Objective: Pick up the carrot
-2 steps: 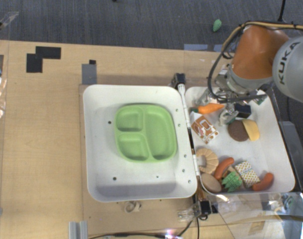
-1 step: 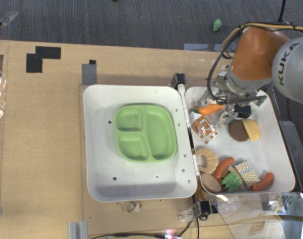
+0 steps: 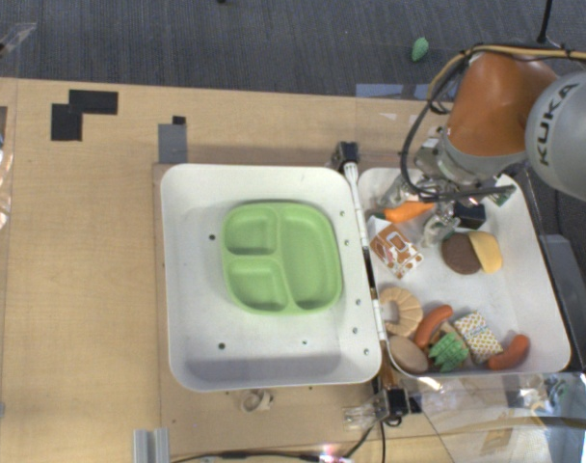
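Gripper over the carrot, lift not yet shown

The gripper [image 3: 445, 212] hangs low in the right bin [image 3: 548, 287], its tips just right of the carrot [image 3: 410, 212], which lies at the bin's far left; whether it is spread or pinching, I cannot tell. Nearer lie other toy foods; the green tray [image 3: 279, 257] sits in the left bin [image 3: 192, 287]. Grasp and lift seem left.

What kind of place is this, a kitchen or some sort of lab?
Most likely a robotics lab, not a kitchen: a KUKA arm reaches over two white bins, one holding toy food like a carrot, and cables trail over a carpeted floor.
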You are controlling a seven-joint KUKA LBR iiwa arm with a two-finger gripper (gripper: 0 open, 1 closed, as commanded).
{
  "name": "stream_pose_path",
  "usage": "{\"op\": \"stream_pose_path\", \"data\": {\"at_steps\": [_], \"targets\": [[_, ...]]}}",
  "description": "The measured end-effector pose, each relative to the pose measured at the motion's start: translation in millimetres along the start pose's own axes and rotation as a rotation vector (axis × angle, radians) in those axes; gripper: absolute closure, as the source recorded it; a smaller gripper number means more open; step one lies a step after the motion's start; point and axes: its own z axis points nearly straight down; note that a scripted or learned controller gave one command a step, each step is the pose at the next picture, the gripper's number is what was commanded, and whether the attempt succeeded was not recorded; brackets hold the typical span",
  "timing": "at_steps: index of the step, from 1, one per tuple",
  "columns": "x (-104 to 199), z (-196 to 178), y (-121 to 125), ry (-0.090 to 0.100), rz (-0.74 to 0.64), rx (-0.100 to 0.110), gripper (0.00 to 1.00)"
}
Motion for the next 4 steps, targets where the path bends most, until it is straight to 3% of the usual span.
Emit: {"op": "stream_pose_path", "data": {"at_steps": [1, 2, 3, 4], "targets": [[22.2, 0.6, -15.3, 0.001, 0.043, -0.002, 0.00], [46.8, 2.9, -2.0, 0.004, 0.057, -0.007, 0.00], [41.6, -13.0, -5.2, -0.008, 0.055, 0.005, 1.00], [41.7, -12.8, -5.1, -0.008, 0.054, 0.005, 0.00]]}}
